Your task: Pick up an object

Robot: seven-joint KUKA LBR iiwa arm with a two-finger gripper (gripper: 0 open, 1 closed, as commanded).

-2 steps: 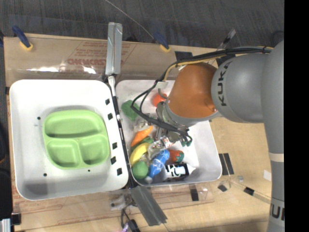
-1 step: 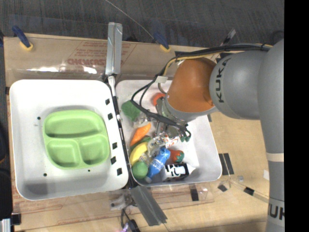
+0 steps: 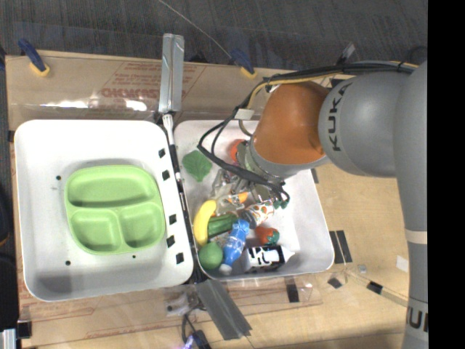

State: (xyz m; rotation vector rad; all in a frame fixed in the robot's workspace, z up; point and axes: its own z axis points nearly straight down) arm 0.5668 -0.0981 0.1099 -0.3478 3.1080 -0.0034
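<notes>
Whether the pincer (image 3: 243,195) is apart or together cannot be told; the banana (image 3: 204,220) and blue bottle (image 3: 234,243) crowded just below it risk a 2-item snag.

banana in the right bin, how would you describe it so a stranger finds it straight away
Start at the right bin, the white one crowded with small things. Along its left wall, about halfway down, lies the banana, just above a round green ball. It is the only plain yellow, curved thing there; the blue bottle lies to its right.
</notes>
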